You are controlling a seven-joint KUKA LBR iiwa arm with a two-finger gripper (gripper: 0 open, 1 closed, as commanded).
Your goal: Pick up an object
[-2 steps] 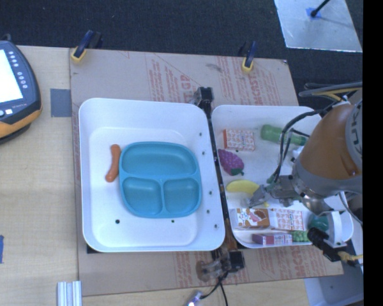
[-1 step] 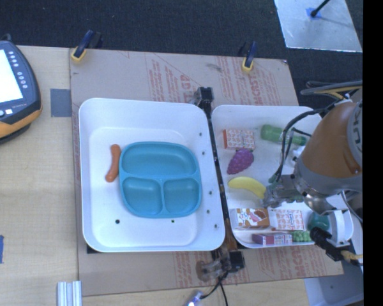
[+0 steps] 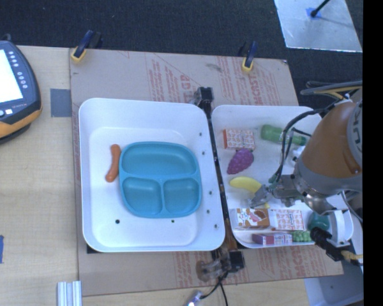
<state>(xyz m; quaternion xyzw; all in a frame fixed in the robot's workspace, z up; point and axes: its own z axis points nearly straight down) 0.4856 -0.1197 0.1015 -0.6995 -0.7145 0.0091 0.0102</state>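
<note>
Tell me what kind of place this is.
Most likely a robotics lab bench set up for grasping trials. Two white bins sit on cardboard clamped to the table, toy food such as a purple grape bunch fills the right bin, and a robot teach pendant lies at the left.

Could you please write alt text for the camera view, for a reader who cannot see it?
The grey and orange arm reaches into the right bin, its end effector low beside a yellow object among purple grapes and small boxes. The left bin holds a blue divided plate and an orange sausage.
</note>
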